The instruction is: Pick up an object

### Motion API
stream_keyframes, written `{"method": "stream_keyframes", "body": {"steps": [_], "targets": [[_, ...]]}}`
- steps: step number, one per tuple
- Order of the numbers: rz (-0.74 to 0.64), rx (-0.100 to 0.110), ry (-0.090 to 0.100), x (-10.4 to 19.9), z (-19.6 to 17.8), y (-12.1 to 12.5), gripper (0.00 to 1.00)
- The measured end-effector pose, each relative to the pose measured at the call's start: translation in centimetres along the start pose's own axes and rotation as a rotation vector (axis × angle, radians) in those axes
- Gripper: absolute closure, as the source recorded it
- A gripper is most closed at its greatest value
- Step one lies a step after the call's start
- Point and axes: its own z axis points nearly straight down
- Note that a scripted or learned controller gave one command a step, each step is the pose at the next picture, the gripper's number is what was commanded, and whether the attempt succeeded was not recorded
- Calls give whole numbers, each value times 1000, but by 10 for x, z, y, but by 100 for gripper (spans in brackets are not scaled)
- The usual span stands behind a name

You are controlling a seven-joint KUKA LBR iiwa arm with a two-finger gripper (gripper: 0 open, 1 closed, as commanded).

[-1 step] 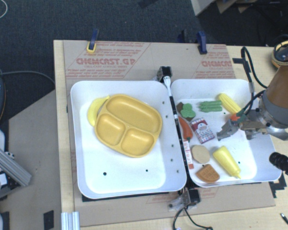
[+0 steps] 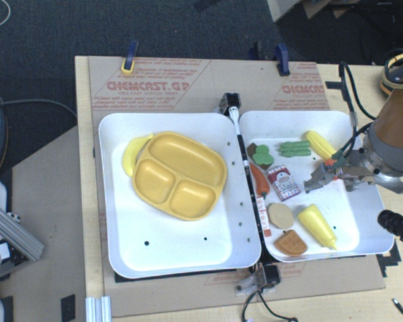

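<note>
Camera view. The gripper (image 2: 320,178) hangs over the right bin (image 2: 342,121), near the middle of its right half, reaching in from the right edge. Whether it is open or closed cannot be told from this angle, and nothing can be seen held in it.

Just left of the gripper tip lies a small red-and-white packet (image 2: 283,182), near the bin's centre. A yellow squeeze bottle (image 2: 318,225) lies below the gripper, toward the bin's near edge. A corn cob (image 2: 320,143) and a green bean pod (image 2: 295,149) lie above it, toward the far edge.

Along the right bin's left edge: a dark green piece (image 2: 262,155), an orange carrot (image 2: 258,178), a tan round disc (image 2: 280,215) and a brown cookie-like piece (image 2: 291,243) at the near-left corner.

The left bin (image 2: 174,247) carries a yellow compartment tray (image 2: 180,174), resting over a yellow plate (image 2: 130,154) toward the far-left corner.
</note>
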Motion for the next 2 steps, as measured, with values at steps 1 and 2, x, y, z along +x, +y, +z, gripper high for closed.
{"method": "stream_keyframes", "body": {"steps": [1,2], "targets": [[1,9,3,4,61,-7,0],[0,6,2,5,107,0,0]]}}
